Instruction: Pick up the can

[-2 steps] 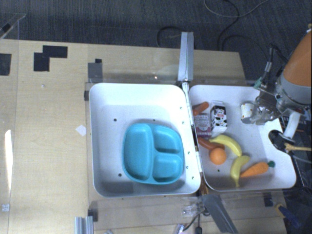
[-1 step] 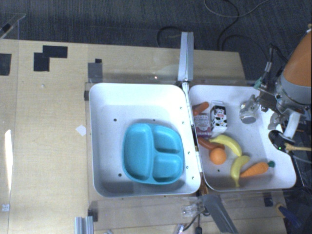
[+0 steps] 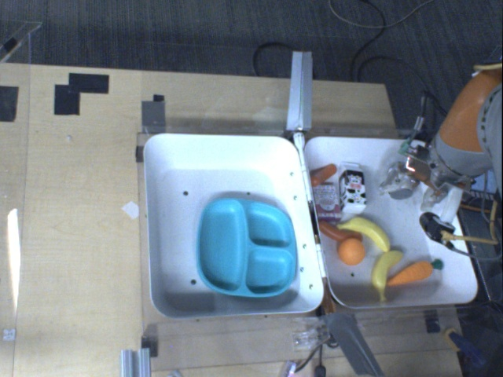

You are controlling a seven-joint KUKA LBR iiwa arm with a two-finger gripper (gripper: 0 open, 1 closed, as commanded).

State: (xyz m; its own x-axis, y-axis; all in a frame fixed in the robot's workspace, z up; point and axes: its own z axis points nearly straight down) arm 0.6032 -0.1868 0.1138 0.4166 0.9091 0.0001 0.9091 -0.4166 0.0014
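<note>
can (image 3: 353, 188) with cow label in right bin (image 3: 464, 289), tool (image 3: 398, 183) just right of it, grip state unclear

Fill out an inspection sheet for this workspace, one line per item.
Surface: wooden bench bearing left bin and right bin.
Job's things: can with a cow print, lying in right bin's left part.
Clutter: blue divided plate in left bin; two bananas, orange, carrot, sausages in right bin.
Grippers: gripper over right bin's upper right, apart from the can.
Cables: black cables on the floor behind.
Surroundings: dark carpet.
</note>
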